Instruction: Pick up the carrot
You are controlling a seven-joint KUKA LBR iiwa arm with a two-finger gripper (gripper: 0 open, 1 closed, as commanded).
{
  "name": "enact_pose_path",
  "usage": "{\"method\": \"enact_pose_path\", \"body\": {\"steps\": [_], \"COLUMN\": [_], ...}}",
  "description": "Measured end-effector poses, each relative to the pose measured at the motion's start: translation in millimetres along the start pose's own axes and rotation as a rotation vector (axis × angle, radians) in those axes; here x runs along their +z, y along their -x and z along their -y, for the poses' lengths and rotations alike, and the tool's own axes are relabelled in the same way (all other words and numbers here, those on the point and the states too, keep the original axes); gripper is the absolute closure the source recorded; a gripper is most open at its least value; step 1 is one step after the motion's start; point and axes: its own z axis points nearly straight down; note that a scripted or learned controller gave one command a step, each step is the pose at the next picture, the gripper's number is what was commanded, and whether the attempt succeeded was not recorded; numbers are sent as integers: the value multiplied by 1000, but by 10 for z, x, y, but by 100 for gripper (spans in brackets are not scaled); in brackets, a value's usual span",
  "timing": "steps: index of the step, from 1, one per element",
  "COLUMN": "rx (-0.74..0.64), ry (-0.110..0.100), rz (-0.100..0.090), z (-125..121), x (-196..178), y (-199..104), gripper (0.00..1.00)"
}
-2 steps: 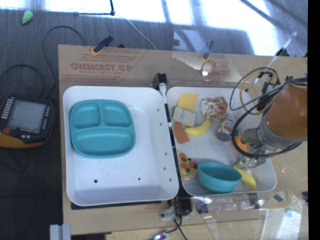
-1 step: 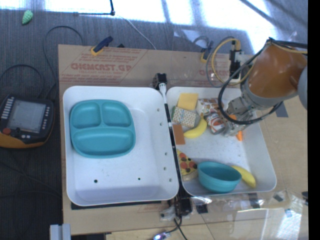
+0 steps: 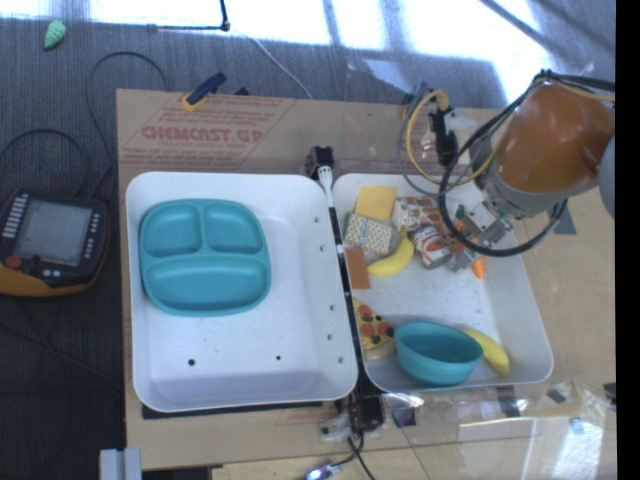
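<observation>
A grey robot arm [image 3: 555,148] with a broad orange band reaches in from the right above the right-hand white bin [image 3: 520,298]; its gripper [image 3: 468,226] hangs low over the upper right part of that bin, largely hidden beneath the wrist and a tangle of yellow and black cables [image 3: 430,133]; whether it is released or clenched cannot be told from this angle; the carrot [image 3: 474,263], a small orange piece, lies on the bin floor just below the gripper, toward the near edge of the scene, close beside it, and contact between them cannot be made out; immediately left of the gripper sit red-and-white food packets [image 3: 428,236]; further left lie a yellow cheese wedge [image 3: 376,203], a cracker-like square [image 3: 366,233] and a yellow banana [image 3: 393,260]; well below the gripper, toward the bin's near edge, a teal bowl [image 3: 436,351] rests with a second banana [image 3: 492,350] at its right and a pizza slice [image 3: 373,328] at its left; far to the left of the gripper, the other white bin [image 3: 290,348] holds a teal divided plate [image 3: 204,255]; both bins stand on a brown tabletop [image 3: 200,133]; a handheld control pendant [image 3: 50,243] lies on the dark carpet far left.
</observation>
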Motion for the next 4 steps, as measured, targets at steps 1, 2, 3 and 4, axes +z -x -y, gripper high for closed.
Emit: {"method": "enact_pose_path", "body": {"steps": [1,2,3,4], "rx": [-216,-227,-226,-51], "ry": [-10,-5,-13,0], "rz": [-17,19,4,-8], "z": [-207,-157,-132,33], "x": [-6,13,-93,-442], "y": [75,228,199,380], "gripper": [100,0,100,100]}}
